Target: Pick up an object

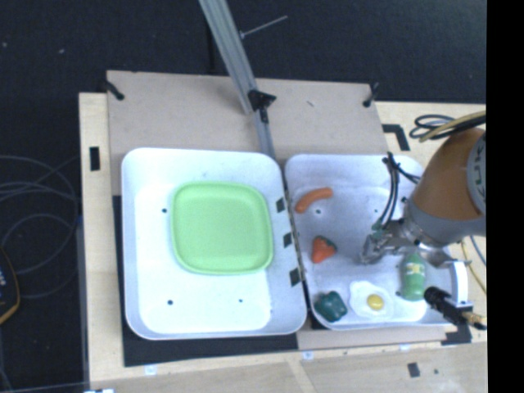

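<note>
1. Lower right of the frame, right bin (344,170): a fried-egg toy (372,301) and a dark green piece (331,305) lie flat at the near wall; probably light, stiff plastic, hard to pinch.
2. Green bottle (413,275), touching the arm; likely slick, best taken across its body.
3. Gripper (375,248) hangs low mid-bin; whether its claw is wide or narrow, I cannot tell.
4. Strawberry (323,249), then carrot (313,199) farther up: small, light, graspable across the middle.
</note>
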You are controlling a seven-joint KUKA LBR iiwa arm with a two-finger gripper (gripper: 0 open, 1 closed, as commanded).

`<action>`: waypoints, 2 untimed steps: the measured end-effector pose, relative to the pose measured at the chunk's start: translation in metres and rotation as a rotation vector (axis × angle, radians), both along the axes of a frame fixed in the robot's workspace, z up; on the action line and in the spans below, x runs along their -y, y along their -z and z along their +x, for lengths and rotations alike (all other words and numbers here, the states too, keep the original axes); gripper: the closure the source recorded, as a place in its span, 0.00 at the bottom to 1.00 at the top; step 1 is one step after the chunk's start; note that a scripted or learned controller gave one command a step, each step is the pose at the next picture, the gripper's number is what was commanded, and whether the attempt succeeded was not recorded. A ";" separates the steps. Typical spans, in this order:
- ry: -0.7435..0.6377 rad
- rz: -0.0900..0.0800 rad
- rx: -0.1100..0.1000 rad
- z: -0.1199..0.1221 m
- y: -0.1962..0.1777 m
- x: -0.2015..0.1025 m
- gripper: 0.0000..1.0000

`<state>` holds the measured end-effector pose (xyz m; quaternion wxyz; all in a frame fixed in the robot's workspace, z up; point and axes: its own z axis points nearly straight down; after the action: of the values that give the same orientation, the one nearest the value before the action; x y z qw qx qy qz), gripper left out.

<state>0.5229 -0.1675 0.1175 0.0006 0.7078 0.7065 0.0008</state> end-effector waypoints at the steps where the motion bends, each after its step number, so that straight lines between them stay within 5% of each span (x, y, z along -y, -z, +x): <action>1: -0.002 -0.001 0.003 0.010 -0.057 -0.001 1.00; 2: -0.002 -0.001 0.003 0.011 -0.110 -0.001 1.00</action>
<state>0.5340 -0.1669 0.2274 0.0023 0.7071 0.7071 0.0015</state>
